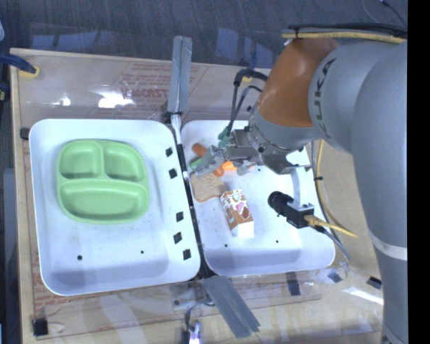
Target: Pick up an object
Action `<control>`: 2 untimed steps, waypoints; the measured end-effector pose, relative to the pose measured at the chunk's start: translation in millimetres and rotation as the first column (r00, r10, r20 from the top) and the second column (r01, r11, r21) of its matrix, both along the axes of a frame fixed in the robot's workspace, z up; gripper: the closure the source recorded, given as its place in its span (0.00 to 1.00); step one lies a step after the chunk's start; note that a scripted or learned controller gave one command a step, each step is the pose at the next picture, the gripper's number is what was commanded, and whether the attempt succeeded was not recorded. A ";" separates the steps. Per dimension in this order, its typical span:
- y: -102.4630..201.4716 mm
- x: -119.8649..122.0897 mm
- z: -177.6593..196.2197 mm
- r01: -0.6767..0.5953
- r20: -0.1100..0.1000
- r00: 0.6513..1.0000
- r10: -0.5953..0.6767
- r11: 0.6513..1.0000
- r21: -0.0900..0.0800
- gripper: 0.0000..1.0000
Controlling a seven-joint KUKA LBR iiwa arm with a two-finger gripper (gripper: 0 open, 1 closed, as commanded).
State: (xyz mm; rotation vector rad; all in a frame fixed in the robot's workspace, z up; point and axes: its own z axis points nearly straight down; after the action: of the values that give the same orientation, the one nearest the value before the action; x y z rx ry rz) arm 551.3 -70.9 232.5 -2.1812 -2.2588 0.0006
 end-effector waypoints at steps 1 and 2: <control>-55.8 -16.2 -100.3 -0.029 -0.003 1.000 0.029 1.000 0.000 0.00; -103.7 -33.9 -140.1 -0.045 0.004 0.999 0.045 0.999 -0.003 0.00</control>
State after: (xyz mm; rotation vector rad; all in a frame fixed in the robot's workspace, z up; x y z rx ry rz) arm 517.4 -174.6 92.5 -2.1328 -2.3110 -0.0011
